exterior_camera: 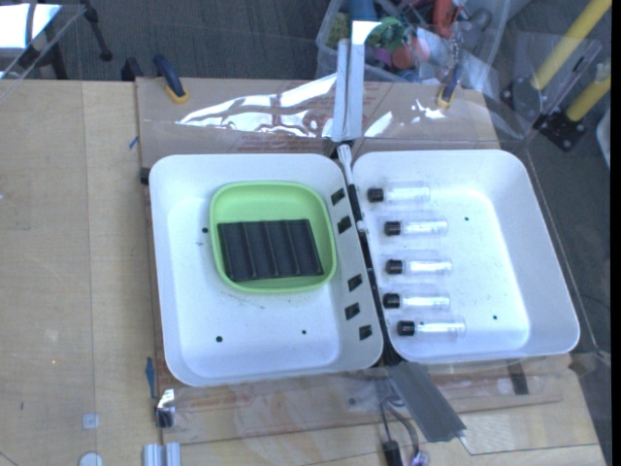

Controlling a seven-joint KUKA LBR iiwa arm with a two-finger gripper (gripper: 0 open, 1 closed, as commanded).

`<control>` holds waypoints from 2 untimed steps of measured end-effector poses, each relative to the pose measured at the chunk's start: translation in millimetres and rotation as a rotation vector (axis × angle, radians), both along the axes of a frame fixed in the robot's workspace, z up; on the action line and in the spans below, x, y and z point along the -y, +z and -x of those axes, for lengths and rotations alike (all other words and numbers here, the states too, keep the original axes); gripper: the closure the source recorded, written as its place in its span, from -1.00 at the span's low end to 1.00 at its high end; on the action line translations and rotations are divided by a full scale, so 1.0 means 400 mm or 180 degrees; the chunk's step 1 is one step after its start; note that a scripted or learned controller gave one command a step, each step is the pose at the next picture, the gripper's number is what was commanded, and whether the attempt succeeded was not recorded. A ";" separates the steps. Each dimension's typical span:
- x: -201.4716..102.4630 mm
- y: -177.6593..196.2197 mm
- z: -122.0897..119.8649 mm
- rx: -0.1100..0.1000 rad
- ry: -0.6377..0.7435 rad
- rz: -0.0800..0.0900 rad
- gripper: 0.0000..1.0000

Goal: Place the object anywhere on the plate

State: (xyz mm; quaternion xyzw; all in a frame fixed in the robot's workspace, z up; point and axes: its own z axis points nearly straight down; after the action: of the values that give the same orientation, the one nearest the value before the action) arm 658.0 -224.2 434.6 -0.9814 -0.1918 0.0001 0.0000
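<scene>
Camera view: the green plate [273, 236] sits in the left bin [184, 289], toward its 12 o'clock side. A black ribbed object [269, 249] lies flat on the plate. Five clear tubes [417, 260], apparently black-capped, line the right bin [505, 250] along its 9 o'clock edge.

Even, bright overhead light with soft, faint shadows. Strong glare washes the clear plastic sheet [291, 110] behind the white bins [184, 260], and a blown-out patch sits at the top left. Focus is slightly soft overall.
</scene>
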 end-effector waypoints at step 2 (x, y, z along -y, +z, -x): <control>0.001 0.000 -0.005 0.0008 -0.0578 -0.0003 -1.00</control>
State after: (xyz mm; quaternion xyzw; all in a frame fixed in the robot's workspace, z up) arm 660.2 -224.6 434.4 -0.9948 -0.1019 -0.0013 0.0002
